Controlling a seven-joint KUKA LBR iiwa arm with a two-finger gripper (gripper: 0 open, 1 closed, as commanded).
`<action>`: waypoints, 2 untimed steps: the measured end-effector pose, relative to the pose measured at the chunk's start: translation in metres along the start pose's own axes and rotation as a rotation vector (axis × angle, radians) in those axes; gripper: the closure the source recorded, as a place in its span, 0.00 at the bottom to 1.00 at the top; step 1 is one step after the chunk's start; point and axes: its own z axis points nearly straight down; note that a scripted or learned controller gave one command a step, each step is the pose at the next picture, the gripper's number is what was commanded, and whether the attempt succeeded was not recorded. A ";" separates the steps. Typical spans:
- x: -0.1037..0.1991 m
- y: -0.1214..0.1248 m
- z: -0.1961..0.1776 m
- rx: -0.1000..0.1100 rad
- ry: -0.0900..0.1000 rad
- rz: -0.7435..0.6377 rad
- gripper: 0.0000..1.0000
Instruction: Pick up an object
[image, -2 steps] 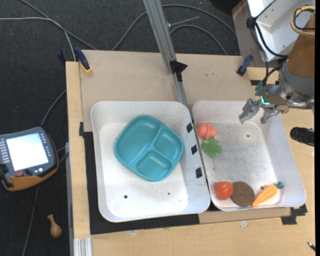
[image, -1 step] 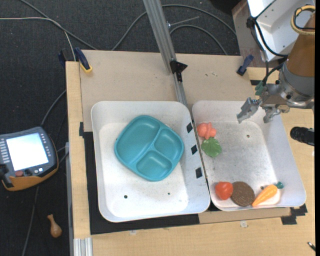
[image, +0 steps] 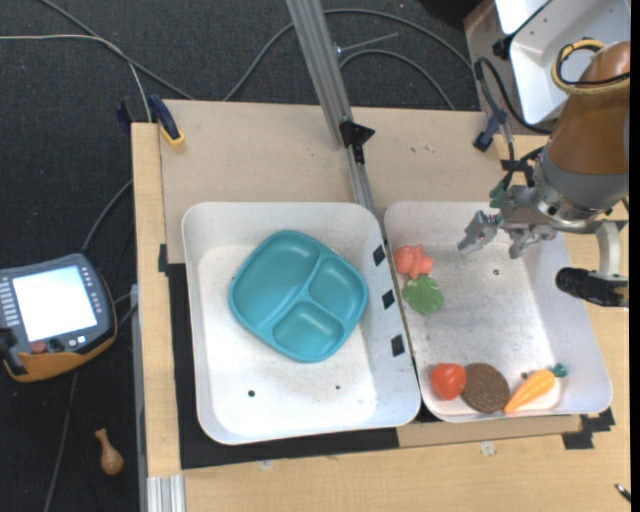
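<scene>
Far to the left of the gripper, off the bench on dark carpet, a handheld control pendant with a pale screen rests beside trailing cables. Nearer, still well left of the gripper, the left bin is a shallow, glossy white tray with rounded corners; a smooth teal divided plate with three compartments lies tilted in it, leaving bare floor along the bin's near and left edges. A slanted aluminium post rises behind the seam where the two bins meet. Just inside the left wall of the right bin, left of and slightly below the gripper, an orange-pink lumpy toy sits touching a green leafy toy. The gripper hovers over the far part of the right bin, its two metallic fingers spread apart with nothing between them; speckled open floor lies directly below it and toward the bin centre. Along the near edge, well below the gripper, a red tomato, a brown round patty and an orange carrot lie in a row, each touching the next.
</scene>
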 end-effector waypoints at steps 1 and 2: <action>0.007 0.006 0.057 0.001 0.001 -0.001 0.00; 0.000 0.000 0.107 0.002 0.000 0.001 0.00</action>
